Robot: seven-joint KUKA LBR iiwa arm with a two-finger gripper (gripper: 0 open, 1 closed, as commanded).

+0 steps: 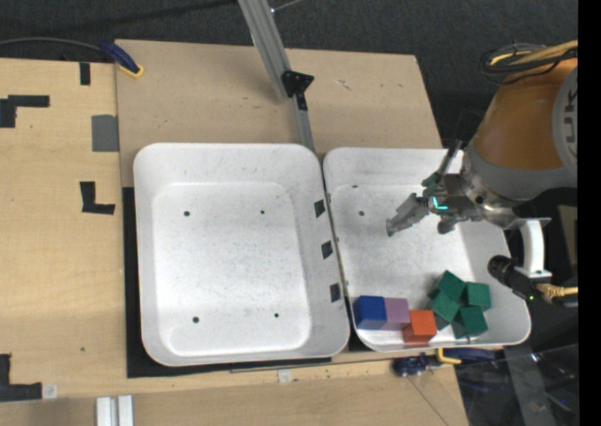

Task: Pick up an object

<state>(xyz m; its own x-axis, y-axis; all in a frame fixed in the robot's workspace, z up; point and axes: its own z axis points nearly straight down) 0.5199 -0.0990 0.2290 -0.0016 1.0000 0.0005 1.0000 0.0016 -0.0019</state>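
Note:
Several small blocks lie along the near edge of the right bin (376, 180): a blue cube (371, 310), a pale purple block (397, 311), an orange cube (421, 325) and a cluster of green blocks (461, 303). My gripper (423, 223) hangs over the middle of the right bin, farther back than the blocks and apart from them. Its two fingers are spread, one slanting to the left, and nothing sits between them. The grey and orange arm comes in from the right.
The left bin (150, 227) stands beside the right one, joined along a shared rim. A slanted metal bar (268, 35) runs down to the bins' far edge. Cables and a bracket (531, 265) sit at the right.

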